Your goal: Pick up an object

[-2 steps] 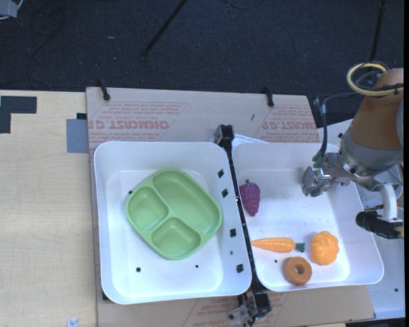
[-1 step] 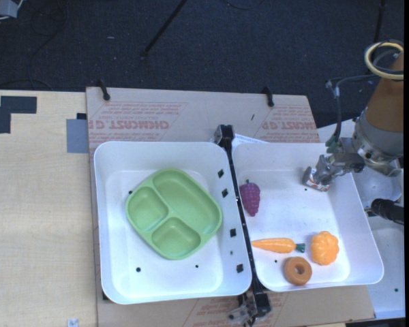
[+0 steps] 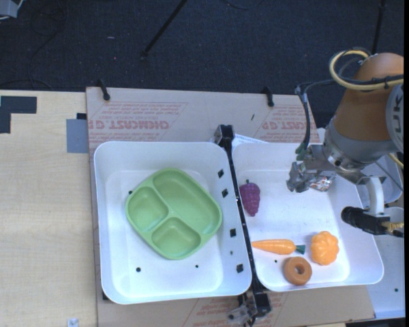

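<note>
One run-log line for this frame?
gripper: over right bin, upper part | holding: nothing seen | right bin: grapes, carrot, donut, pumpkin | left bin: green tray

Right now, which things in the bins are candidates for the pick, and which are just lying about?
Pick candidates, right bin: purple grapes, carrot, orange pumpkin, doughnut; end effector hovers above this bin.

Lying about, left bin: green divided plate.

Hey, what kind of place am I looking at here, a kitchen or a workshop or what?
Most likely a robotics lab set up for grasping tests, not a kitchen: a grey and orange arm reaches over two white bins, the food is toys like a carrot and doughnut, and cables trail across dark carpet.
</note>
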Motion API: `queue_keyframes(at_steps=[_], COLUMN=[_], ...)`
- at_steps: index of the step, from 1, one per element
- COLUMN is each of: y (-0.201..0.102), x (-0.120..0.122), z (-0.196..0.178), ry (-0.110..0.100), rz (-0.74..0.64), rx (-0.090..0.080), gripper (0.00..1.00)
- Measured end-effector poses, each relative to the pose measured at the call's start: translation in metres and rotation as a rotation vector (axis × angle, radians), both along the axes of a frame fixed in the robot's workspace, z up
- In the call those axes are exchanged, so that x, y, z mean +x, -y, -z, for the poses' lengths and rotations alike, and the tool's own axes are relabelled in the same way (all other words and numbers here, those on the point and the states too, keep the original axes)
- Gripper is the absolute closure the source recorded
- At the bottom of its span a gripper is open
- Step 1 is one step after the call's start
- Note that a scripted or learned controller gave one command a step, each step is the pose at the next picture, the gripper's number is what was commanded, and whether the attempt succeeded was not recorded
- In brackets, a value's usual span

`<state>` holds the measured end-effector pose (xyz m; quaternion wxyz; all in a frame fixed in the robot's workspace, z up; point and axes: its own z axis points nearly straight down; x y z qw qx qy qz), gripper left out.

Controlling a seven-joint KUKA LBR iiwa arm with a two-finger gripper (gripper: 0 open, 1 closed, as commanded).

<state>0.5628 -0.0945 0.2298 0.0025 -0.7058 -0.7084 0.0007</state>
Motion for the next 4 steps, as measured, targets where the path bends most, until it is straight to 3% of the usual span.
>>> queue_keyframes(at_steps=[1,4], y=[-0.048,-0.202], x=[-0.012,-0.015], z=[0.007,0.013], ry=[-0.001,-0.001], rz=[0.0,0.001], rx=[0.0,-0.002], gripper=[1.0,1.0])
